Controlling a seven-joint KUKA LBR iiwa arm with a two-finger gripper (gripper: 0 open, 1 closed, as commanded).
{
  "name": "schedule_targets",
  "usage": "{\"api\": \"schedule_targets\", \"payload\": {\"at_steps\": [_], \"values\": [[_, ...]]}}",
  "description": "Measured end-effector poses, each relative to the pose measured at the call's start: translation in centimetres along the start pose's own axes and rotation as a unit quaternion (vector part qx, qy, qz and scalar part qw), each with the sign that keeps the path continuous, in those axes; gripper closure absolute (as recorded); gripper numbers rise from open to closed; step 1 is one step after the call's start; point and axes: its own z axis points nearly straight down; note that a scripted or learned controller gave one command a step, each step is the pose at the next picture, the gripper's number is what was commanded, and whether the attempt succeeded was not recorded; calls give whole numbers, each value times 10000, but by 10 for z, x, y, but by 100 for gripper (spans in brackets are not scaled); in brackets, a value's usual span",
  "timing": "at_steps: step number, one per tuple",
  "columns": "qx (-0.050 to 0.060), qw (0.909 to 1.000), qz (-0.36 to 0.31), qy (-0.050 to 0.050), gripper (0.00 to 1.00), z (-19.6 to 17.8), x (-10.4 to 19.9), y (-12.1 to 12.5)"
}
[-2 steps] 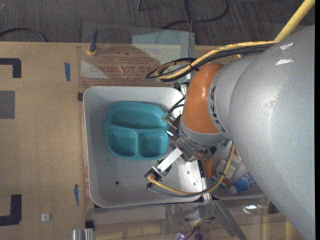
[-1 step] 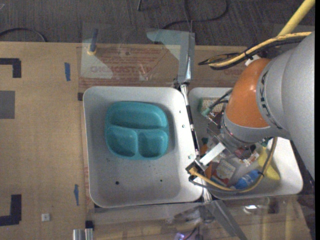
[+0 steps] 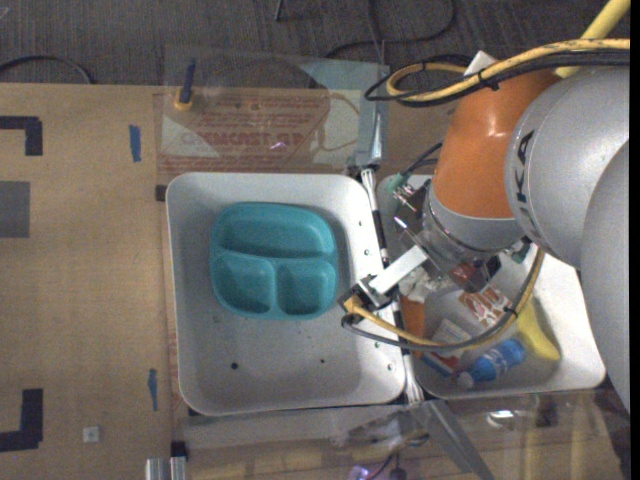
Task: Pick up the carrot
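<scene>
The arm point(image 3: 520, 178) leans in from three o'clock and hangs over the right bin point(image 3: 575, 363), presumably because the clutter to be searched lies there. Its bulk hides the pincer, so whether that is apart or together cannot be told. An orange shape point(image 3: 412, 316) at the bin's nine o'clock edge may be the carrot; I cannot be sure. A banana point(image 3: 540, 336) and a bottle point(image 3: 495, 361) lie nearby. The left bin point(image 3: 300, 368) holds a teal tray point(image 3: 272, 258).

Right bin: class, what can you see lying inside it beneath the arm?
In the right bin: a blue bottle, a yellow item, and a white-and-red package beside something orange. The arm covers the rest, so the gripper and anything under it stay hidden.
</scene>
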Motion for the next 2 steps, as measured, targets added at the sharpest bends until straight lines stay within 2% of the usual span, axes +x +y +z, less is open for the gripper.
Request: {"api": "schedule_targets", "payload": {"at_steps": [1, 2], "values": [[-6, 9997, -246, 3, 100, -19, -30, 25], [-5, 9989, 466, -1, 100, -18, -8, -1]]}}
